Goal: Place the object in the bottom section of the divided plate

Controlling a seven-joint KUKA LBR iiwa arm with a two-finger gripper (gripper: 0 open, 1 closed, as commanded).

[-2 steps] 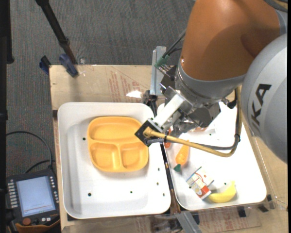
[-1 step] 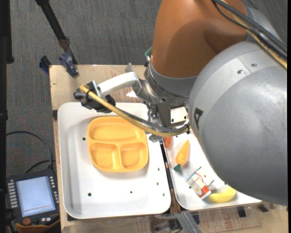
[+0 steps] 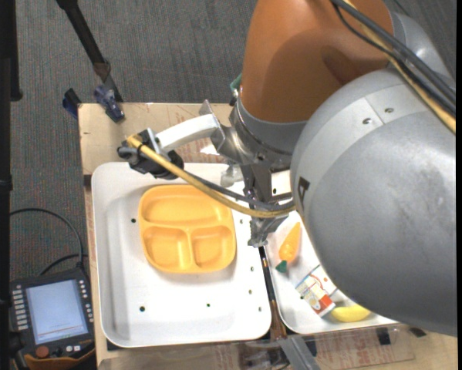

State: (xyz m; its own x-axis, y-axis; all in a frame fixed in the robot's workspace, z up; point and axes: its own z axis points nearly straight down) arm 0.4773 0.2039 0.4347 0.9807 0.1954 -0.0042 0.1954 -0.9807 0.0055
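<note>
Nothing is yet placed in the divided plate (image 3: 188, 230), w/ the carrot (image 3: 290, 242) left in the right bin (image 3: 288, 314) & gripper (image 3: 259, 236) state not discernible.

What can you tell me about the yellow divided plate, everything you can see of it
The divided plate is yellow-orange, looks like smooth moulded plastic, rounded-square with a raised rim. Ridges split it into three sections: one wide one along the far side and two smaller ones along the near side. All three look bare. It lies flat in the left white bin, toward the bin's far right part. The gripper hangs just past its right edge; whether they touch, I cannot tell.
</note>
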